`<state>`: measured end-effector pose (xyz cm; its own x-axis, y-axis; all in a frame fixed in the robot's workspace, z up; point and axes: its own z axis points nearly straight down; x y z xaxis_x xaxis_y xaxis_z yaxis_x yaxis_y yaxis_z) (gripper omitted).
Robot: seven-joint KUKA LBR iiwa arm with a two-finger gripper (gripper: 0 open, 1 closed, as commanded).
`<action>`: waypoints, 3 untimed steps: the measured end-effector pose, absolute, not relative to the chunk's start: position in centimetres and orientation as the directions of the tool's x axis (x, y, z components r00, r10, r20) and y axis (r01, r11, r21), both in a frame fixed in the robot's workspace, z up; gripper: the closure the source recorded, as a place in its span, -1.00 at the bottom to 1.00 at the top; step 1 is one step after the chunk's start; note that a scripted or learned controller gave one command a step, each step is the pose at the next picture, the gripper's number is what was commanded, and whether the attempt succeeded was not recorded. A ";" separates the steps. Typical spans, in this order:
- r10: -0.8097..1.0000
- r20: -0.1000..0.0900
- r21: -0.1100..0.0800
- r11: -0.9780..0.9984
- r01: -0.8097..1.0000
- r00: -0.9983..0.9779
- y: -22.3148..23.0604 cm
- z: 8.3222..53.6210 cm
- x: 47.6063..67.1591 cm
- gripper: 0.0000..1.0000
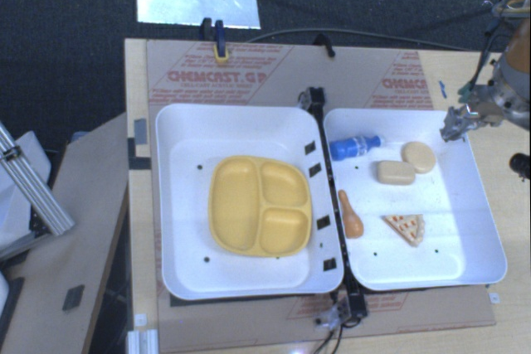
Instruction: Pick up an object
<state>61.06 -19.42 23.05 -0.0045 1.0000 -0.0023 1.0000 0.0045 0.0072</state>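
The right bin [477, 203] holds a blue bottle [354, 147] near its back left, a round tan piece [419, 156], a beige block [396, 172], an orange spoon-shaped piece [351, 215] and a pizza-slice toy [405, 227]. My gripper [457, 125] hangs at the bin's back right corner, above its rim, apart from all of them. Nothing shows between its fingers.
The left bin [178, 178] holds a yellow divided plate [259, 205]. A black clip strip [322, 178] joins the two bins. A yellow-and-blue clamp [217, 39] sits at the board's back edge. A metal rail [33, 186] lies at far left.
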 end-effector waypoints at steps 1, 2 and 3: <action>1.000 0.001 0.003 0.009 1.000 -0.009 -14.4 23.9 60.2 1.00; 1.000 0.002 0.001 0.010 1.000 -0.010 -8.6 22.9 59.4 1.00; 1.000 0.002 0.002 0.009 1.000 -0.009 -3.9 22.4 59.7 1.00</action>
<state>59.72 -3.86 22.40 -0.0089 1.0000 0.0017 1.0000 0.0089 0.0018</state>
